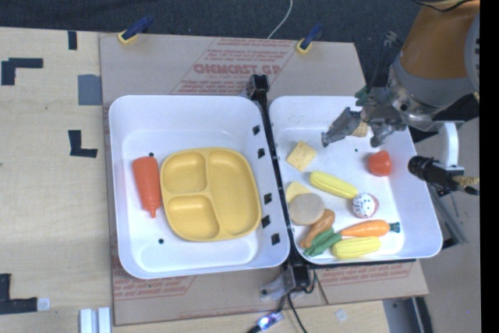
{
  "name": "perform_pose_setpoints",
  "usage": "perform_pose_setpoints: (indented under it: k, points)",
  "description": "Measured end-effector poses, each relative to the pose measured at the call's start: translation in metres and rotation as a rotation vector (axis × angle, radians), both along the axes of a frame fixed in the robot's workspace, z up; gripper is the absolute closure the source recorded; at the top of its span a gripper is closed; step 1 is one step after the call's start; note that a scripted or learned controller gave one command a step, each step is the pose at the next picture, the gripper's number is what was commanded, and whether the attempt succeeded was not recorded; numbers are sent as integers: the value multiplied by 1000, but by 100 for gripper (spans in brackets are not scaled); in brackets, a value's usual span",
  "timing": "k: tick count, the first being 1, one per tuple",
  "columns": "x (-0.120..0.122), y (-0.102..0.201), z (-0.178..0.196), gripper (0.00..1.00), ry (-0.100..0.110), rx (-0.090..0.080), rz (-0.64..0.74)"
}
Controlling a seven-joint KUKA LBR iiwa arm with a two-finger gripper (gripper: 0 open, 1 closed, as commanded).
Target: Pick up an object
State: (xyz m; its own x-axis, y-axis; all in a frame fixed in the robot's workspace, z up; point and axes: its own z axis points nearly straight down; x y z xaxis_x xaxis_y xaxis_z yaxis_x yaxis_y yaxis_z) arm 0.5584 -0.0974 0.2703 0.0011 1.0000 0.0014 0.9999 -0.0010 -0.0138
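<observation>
Here I see my gripper (357, 130) hovering over the right bin (417, 244), fingers spread and pinching nothing. The red tomato (380, 163) lies just beside it, toward the near rim, with the yellow cheese wedge (302, 156) opposite.

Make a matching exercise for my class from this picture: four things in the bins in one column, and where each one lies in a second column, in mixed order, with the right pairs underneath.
Things
1. yellow divided plate
2. orange carrot
3. red tomato
4. corn cob

Places
A. right bin, near its front edge
B. left bin, beside the plate, towards the bin's left wall
C. middle of the left bin
D. right bin, just below the gripper

Pairs: 1-C, 2-B, 3-D, 4-A
</observation>
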Motion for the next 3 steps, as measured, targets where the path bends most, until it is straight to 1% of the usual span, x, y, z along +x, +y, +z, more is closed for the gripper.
perform_pose_setpoints:
  k: [1, 2, 3]
  points:
    - [2, 0, 6, 0, -12, -1, 3]
    - [2, -2, -58, 0, -6, -1, 2]
    - [6, -7, -119, 0, -7, -1, 2]
